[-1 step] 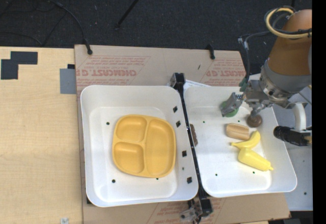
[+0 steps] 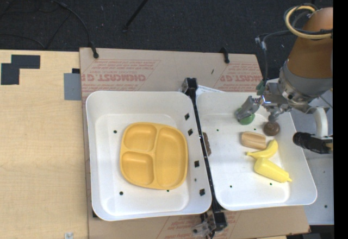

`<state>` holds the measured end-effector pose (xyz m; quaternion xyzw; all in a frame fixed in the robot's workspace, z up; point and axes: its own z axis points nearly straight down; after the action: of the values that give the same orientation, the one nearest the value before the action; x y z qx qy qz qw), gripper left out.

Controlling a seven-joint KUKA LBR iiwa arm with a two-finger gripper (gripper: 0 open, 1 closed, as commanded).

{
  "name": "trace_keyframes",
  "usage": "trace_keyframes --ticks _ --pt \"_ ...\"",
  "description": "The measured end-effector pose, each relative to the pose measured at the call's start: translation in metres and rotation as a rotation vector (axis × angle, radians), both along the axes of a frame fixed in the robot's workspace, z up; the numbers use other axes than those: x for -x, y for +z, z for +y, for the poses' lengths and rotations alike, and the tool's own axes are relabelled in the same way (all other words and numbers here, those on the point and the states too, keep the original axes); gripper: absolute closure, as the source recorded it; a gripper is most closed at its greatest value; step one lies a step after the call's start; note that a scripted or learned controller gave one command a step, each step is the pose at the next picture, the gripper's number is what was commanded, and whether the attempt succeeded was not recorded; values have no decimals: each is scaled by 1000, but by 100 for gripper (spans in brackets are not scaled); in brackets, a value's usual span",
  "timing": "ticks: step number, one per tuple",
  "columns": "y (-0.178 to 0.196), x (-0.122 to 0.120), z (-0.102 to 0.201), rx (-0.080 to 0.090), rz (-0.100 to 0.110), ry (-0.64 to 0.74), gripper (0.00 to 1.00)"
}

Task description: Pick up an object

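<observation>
Since the green object [image 2: 246,119] lies in the right bin [image 2: 228,189] near its far edge, it sits just under and left of my fingers [image 2: 260,108], apparently not between them. I cannot tell how wide they stand. Nearer me lie a brown ball [image 2: 271,128], bread roll [image 2: 253,140] and banana [image 2: 264,151].

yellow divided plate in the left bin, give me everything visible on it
The yellow divided plate is a rounded-square tray, matte and plastic-looking, in one solid yellow. Raised ridges split it into three compartments: one long one on the right, two smaller ones on the left. All three look bare. It lies flat, right side up, slightly rotated, near the middle of the left bin's floor, clear of the walls. Nothing else touches it.
</observation>
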<state>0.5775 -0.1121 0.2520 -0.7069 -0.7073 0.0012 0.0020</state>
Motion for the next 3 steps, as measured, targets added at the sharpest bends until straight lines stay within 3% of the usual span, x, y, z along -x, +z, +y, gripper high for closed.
trace_keyframes --ticks 3 --pt "-163 -10 -13 2 -4 0 0"
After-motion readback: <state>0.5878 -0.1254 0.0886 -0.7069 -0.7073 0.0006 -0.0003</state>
